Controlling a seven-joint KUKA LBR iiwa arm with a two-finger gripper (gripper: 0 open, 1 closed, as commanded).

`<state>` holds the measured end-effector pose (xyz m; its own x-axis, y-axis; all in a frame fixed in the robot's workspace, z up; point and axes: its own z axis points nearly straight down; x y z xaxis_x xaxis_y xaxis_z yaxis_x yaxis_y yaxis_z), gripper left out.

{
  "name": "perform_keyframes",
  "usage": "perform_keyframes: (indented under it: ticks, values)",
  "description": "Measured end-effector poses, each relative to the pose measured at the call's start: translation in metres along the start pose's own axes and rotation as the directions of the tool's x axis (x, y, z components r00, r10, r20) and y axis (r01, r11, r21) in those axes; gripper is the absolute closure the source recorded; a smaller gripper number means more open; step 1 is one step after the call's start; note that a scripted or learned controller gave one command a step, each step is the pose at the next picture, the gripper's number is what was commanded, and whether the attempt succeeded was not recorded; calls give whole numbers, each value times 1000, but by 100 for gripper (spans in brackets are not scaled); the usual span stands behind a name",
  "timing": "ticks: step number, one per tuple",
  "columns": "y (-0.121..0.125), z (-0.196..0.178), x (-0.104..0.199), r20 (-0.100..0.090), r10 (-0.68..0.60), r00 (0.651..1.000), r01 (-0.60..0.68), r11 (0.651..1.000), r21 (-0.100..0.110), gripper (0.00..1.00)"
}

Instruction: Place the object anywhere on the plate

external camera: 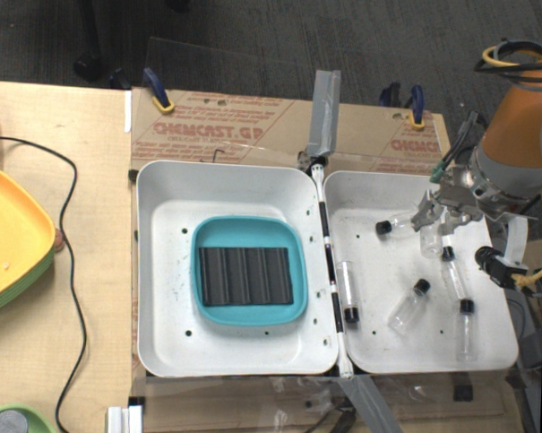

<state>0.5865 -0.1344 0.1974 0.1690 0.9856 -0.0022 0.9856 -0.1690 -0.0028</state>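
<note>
1. The grey arm with its orange band (519, 132) reaches in from the right, and its two-finger gripper (435, 212) hangs low over the back of the right white bin (489, 355).
2. I cannot tell from here whether the fingers are wide or narrow; they blur into the clear plastic below them.
3. Several small clear plastic vials with black caps lie scattered on the floor of that right bin: one vial (393, 224) just left of the gripper, another vial (411, 302) near the middle, a long vial (464, 324) toward the front right, and one tube (346, 293) lying along the bin's left wall.
4. The left white bin (161, 278) holds a teal rectangular plate (250, 233) with a dark ribbed insert.
5. On the wooden counter (77, 337) at the left sits a yellow dish (10, 245), with a black cable (68, 247) trailing past it.
</note>
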Motion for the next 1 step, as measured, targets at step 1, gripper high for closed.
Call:
perform_keyframes:
  ticks: [1]
  values:
    - [0,0,0,0,0,1000,0,1000,0,0]
